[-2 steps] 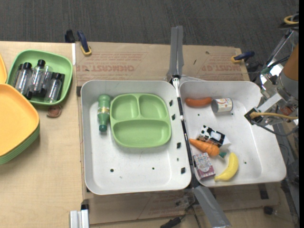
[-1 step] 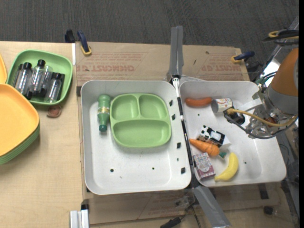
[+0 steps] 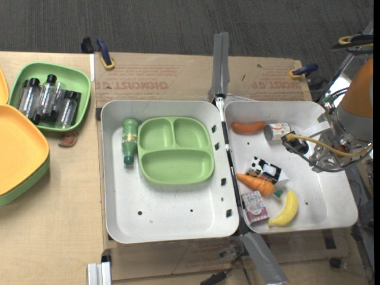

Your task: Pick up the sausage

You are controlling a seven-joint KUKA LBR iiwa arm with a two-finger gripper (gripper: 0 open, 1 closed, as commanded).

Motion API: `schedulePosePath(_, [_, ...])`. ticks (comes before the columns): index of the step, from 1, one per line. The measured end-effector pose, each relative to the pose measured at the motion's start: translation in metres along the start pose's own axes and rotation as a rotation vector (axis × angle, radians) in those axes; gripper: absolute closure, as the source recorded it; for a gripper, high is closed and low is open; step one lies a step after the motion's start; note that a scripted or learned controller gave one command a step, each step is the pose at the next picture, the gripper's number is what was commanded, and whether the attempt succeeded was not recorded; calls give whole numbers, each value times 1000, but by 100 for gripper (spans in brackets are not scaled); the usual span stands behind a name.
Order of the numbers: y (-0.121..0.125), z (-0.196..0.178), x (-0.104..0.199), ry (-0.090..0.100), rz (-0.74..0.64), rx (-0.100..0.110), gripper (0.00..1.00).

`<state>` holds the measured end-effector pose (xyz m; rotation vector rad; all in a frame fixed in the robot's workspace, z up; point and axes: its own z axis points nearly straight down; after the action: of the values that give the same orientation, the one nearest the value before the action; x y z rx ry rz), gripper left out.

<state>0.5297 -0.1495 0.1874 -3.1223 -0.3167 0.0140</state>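
1. Hanging over the right-hand part of the right bin (image 3: 332,203), the pincer (image 3: 325,157) sits at the end of the grey arm, whose orange band (image 3: 363,94) shows above it.
2. Whether the pincer is released or clenched cannot be told from this slant; nothing is seen in its grasp.
3. The sausage (image 3: 248,126), orange-red, lies flat on the floor of the right bin near its far left corner, running crosswise.
4. A small white tub (image 3: 278,130) lies tipped just beside the sausage's right end; whether they touch is unclear. It lies between the sausage and the pincer, which are apart.
5. Nearer the front of the same bin lie a black-and-white packet (image 3: 265,170), a carrot (image 3: 256,183) just beside it, a clear pink-tinted pouch (image 3: 254,206) and a banana (image 3: 285,209).
6. The left bin (image 3: 166,212) holds a green divided plate (image 3: 176,150), and a green bottle (image 3: 129,140) lies along the plate's left edge.
7. Both bins rest on a cardboard sheet (image 3: 154,79) on the bench (image 3: 47,236).
8. At the bench's left, well apart from the bins, a green tray (image 3: 81,97) carries small black-capped bottles (image 3: 47,100), next to a stack of orange plates (image 3: 18,153).
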Motion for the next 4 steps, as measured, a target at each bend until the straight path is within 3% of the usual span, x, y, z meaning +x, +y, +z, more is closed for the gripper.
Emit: schedulePosePath(4, [5,-30,-2,-15,-7,4,100])
